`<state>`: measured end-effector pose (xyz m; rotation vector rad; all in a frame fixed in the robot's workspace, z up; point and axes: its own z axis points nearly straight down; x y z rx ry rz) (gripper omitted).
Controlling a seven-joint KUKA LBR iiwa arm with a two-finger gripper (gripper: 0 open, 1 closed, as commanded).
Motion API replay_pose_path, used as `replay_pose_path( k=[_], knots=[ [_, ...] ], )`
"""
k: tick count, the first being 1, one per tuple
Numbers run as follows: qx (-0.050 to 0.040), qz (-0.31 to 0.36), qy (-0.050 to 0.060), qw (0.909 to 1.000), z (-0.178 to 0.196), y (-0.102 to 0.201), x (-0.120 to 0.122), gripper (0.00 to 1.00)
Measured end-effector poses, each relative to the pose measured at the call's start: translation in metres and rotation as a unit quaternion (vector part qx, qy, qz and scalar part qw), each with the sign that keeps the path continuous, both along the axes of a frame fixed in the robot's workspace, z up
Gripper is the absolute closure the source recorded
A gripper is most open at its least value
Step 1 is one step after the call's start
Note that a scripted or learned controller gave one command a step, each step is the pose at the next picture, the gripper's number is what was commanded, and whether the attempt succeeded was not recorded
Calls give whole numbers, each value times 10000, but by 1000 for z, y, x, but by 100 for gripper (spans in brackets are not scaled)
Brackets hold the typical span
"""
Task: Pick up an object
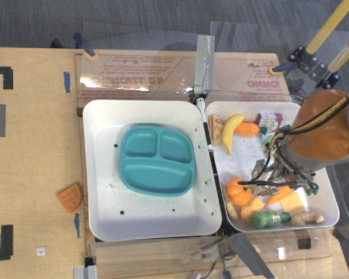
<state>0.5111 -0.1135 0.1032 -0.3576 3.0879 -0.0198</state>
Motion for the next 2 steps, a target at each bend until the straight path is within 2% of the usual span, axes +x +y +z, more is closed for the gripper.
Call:
replay_pose_path(
  k=[1,2],
  knots=[
    [-24,2931,126,9560,41,-60,44,100],
    [-14,2937,132,9558,40,-59,44,0]
  ],
)
